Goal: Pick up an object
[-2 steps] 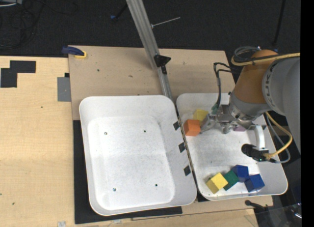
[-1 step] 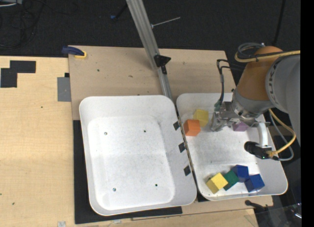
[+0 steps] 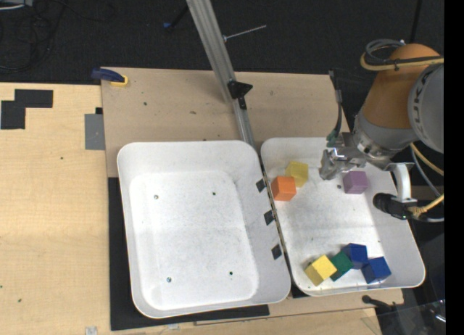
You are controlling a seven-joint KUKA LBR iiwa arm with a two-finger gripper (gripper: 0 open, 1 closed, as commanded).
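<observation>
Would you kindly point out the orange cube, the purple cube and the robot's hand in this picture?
orange cube (image 3: 283, 188), camera view, on its top face.
purple cube (image 3: 354, 181), camera view, on its top face.
hand (image 3: 331, 164), camera view, at the metal fingertips above the right bin.

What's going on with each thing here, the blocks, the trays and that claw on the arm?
tool: hovering over the right bin, near the purple block
purple block: loose on the bin floor
orange block: touching yellow block
right bin: holds every block
left bin: flat on bench
</observation>
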